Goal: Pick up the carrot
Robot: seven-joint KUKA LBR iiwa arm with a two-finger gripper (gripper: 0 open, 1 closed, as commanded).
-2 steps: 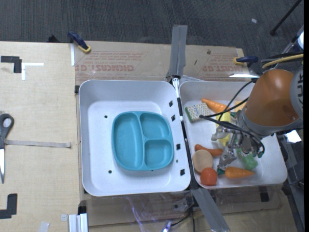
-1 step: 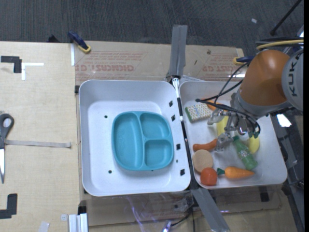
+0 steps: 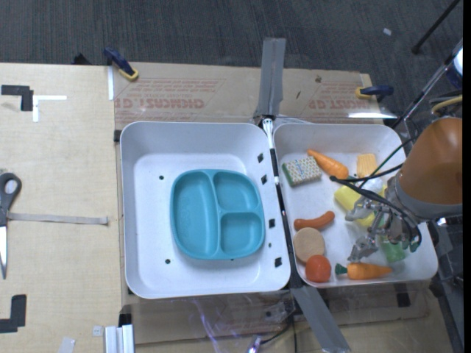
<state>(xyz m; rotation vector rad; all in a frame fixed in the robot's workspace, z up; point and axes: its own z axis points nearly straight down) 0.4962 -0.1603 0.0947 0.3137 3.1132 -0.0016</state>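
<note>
Camera view: gripper point(image 3: 366, 235) hung over the right bin point(image 3: 294, 134) near its front right corner, just above a carrot point(image 3: 366, 271) lying along the front edge; whether it was wide or narrow, cannot tell. A second carrot point(image 3: 328, 164) lay toward the back edge. Teal plate point(image 3: 218, 214) sat mid left bin point(image 3: 140, 197).

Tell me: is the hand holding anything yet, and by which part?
Nothing visibly held. The hand hovers above the carrot at the right bin's front edge.
</note>
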